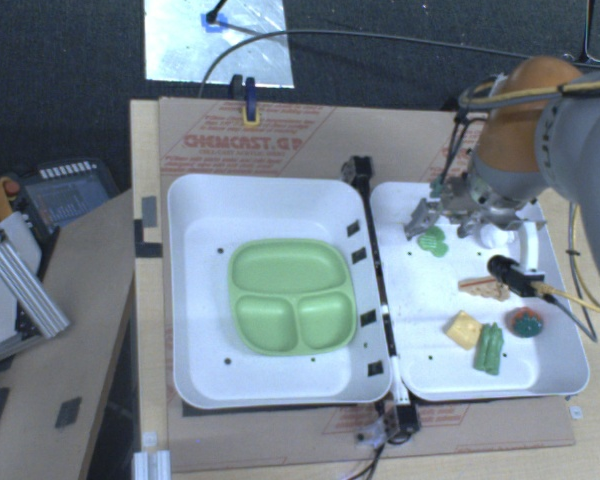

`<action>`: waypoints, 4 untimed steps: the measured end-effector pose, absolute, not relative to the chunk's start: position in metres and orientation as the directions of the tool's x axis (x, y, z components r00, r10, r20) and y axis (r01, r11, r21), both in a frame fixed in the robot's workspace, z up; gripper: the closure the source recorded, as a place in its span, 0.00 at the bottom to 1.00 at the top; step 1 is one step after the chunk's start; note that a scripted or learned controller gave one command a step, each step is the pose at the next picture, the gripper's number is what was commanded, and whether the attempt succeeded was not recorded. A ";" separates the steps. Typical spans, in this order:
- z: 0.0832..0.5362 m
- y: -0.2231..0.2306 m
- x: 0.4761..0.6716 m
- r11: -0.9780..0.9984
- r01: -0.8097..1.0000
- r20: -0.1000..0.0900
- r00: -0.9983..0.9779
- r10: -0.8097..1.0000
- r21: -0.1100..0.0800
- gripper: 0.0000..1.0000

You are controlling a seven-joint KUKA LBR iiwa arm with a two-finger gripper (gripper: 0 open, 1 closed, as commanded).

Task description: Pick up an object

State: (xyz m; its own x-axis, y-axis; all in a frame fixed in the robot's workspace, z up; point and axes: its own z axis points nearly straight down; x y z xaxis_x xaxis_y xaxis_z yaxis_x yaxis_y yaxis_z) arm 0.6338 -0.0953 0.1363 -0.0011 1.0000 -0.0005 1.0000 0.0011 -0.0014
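Note:
My gripper (443, 225) hangs low over the far left part of the right bin (560, 373), fingers spread open with nothing between them. A small green round-lobed toy (432, 241) lies on the bin floor just below the left finger. Further toward the front lie a tan and brown strip (482, 287), a yellow block (464, 329), a green ribbed piece (490, 349) and a red and teal round toy (525, 321). A white piece (496, 236) sits close to the right of the gripper.
The left bin (195, 268) holds a pale green divided plate (288, 296). A black-clipped divider (368, 268) runs between the two bins. The grey arm with its orange band (525, 108) comes in from the upper right over the right bin's back edge.

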 end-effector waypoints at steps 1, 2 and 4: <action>0.085 -0.095 0.634 0.001 1.000 0.000 -0.001 1.000 -0.002 0.00; 0.099 -0.095 0.636 0.001 1.000 -0.001 -0.001 1.000 0.005 1.00; 0.209 -0.103 0.635 0.003 1.000 -0.001 -0.003 1.000 0.007 1.00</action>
